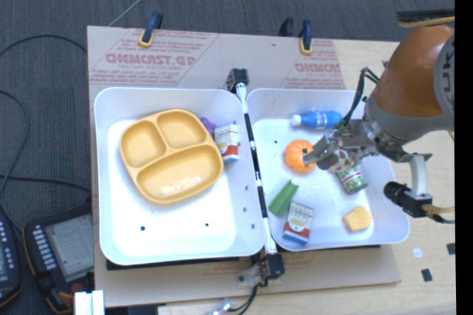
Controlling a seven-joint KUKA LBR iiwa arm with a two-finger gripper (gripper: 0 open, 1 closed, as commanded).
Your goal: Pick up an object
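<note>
Both bins, the left bin point(111, 232) and the right bin point(392, 228), look like smooth, faintly glossy white plastic, and they sit on a matt, pale wood-look board point(100, 55) printed in red. The divided yellow plate point(171, 155) in the left bin has a smooth satin plastic sheen. In the right bin, the blue bottle point(318, 118) at 12 o'clock looks like shiny plastic, the small carton point(297, 222) at 6 o'clock like printed paperboard, and the arm's orange band point(414, 69) is glossy.
</note>
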